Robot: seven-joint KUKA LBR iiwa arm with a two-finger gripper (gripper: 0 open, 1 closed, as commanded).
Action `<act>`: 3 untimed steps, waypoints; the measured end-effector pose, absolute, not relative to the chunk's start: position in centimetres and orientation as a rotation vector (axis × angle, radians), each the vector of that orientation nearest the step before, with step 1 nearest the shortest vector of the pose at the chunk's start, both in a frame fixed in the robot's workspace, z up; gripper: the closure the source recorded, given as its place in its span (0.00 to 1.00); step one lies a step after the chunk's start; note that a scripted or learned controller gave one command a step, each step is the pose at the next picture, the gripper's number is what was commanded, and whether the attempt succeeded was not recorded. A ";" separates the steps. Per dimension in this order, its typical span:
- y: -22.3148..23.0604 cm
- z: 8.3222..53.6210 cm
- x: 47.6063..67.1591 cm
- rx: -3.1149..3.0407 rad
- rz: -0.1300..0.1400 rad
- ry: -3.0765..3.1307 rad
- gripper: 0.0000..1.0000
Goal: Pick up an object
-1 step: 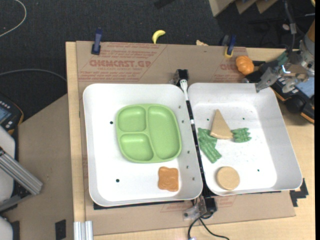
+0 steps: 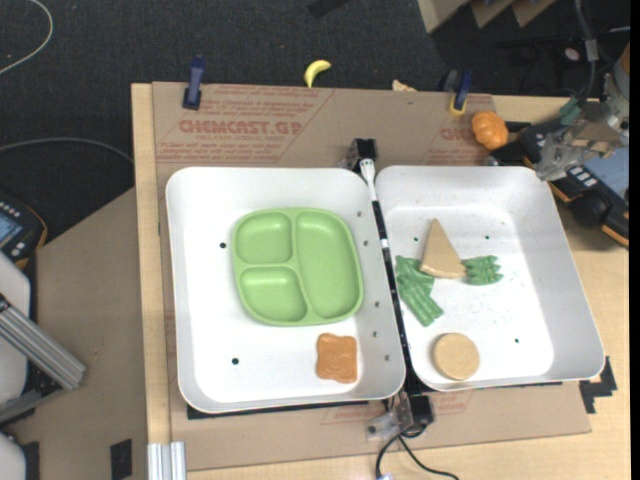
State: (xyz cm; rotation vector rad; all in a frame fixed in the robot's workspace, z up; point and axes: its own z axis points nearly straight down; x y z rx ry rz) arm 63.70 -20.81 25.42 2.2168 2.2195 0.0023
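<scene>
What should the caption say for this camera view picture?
Green plate and orange toy in left bin; play food in right bin.

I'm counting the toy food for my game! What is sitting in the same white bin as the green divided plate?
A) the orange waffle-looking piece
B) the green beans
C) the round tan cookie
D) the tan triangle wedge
A: the orange waffle-looking piece lies in the left bin, just below the green divided plate, while the wedge, the round cookie and the green beans all lie in the right bin.
</scene>
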 end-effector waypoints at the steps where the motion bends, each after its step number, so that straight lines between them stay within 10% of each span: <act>1: -22.4 21.0 66.7 2.218 -0.001 2.220 1.00; 3: -0.5 27.5 66.6 2.207 0.013 2.234 1.00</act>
